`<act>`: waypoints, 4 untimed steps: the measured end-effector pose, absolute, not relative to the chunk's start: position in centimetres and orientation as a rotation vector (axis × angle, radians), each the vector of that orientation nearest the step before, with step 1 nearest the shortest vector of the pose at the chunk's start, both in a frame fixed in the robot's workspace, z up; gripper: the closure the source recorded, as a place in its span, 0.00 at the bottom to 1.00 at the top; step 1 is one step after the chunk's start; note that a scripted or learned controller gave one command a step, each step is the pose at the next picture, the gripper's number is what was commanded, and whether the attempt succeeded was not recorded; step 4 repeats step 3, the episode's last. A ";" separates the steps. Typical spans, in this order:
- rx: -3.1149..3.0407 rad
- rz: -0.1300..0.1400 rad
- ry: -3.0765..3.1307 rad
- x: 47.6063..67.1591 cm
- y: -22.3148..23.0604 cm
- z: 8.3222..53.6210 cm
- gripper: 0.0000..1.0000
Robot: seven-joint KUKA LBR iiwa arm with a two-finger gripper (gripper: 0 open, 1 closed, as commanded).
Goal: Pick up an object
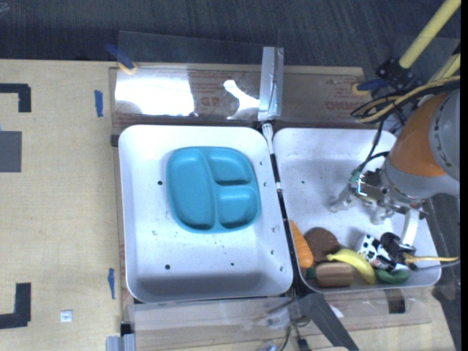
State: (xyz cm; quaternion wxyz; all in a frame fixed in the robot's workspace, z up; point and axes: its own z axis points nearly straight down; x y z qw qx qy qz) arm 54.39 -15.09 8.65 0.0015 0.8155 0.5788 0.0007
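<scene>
I have the arm (431, 148) reaching in over the right bin (314, 152) from its right side, with the gripper (376, 199) low above the bin floor, roughly mid-bin and toward the right wall. I cannot tell how the gripper is set; its tip is a tangle of metal and cable from this angle, and I see nothing held in it.

The candidates for picking are all crowded along the right bin's near edge. A carrot (300, 246) lies against the near-left corner, by the wall shared with the left bin (139, 196). Next to it sits a brown lump (321, 239), a brown block (334, 273) in front of it, a banana (352, 262) touching both, and a black-and-white toy (378, 248) further right, with something green (395, 275) at the near wall. They probably cluster there because the bin tilts or things slide to the low side; that packing makes a clean grasp harder, since the gripper would likely nudge a neighbour.

The gripper stands just beyond the toy and banana, apart from them, so I judge the pick is not yet made. The left bin carries a blue tray (213, 189), lying flat near the middle, well away from the work.
</scene>
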 end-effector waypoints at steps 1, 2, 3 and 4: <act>2.477 0.002 1.927 48.0 -17.1 8.7 0.00; 2.151 0.004 2.281 48.1 -15.9 8.7 0.00; 1.961 0.004 2.449 48.1 -12.1 13.4 0.00; 1.961 0.004 2.449 48.1 -12.1 13.4 0.00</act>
